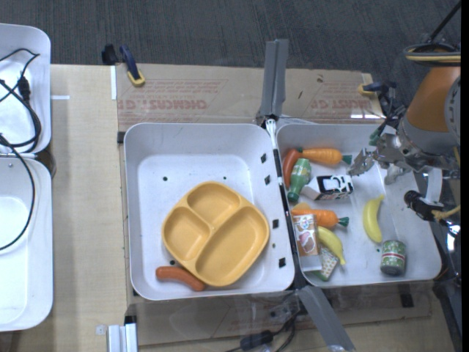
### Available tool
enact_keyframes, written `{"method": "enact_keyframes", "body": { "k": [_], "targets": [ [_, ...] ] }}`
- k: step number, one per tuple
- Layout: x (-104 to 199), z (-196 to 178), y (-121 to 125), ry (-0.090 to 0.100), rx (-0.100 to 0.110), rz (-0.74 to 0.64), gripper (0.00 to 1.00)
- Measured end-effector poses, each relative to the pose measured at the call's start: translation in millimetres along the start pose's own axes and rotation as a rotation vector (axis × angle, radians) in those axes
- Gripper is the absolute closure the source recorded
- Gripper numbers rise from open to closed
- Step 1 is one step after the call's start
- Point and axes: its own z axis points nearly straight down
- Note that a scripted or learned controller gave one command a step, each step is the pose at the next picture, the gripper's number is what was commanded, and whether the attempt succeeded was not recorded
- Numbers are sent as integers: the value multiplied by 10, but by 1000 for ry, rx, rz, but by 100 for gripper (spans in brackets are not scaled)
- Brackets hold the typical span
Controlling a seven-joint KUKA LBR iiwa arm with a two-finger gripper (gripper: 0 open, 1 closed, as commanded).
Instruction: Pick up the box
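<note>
Box (333, 187) lying flat on floor of right bin (366, 262), toward its back, between green bottle (299, 178) and gripper (364, 163). Not yet lifted; resting among the other things, nothing visibly closed around it. Gripper low over the bin, just beside the box's right end, apparently short of touching. Cannot tell how far open, too small and cluttered at that spot; nothing seen held. Judged: approach roughly done, grasp and lift both left.

Small cardboard carton by the look of it, black and white print, flat faces, sharp edges, a tan flap showing at the left end. Probably light and rigid enough to pinch across its narrow sides.

Around it, mostly smooth moulded plastic toys: two orange carrots, one behind (322, 155) and one in front (322, 217), tapered with green tops; curved yellow banana (374, 218); short green can (393, 257), round, upright; printed packet (305, 235) near the bin's left wall.

Left bin (146, 196), glossy white, shallow, rounded corners, carrying a matte yellow divided plate (216, 233) and a reddish sausage (179, 276) touching its front edge.
</note>
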Motion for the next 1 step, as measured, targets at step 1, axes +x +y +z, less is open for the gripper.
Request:
{"method": "enact_keyframes", "body": {
  "k": [1],
  "targets": [
    [0, 0, 0, 0, 0, 0, 0]
  ]
}}
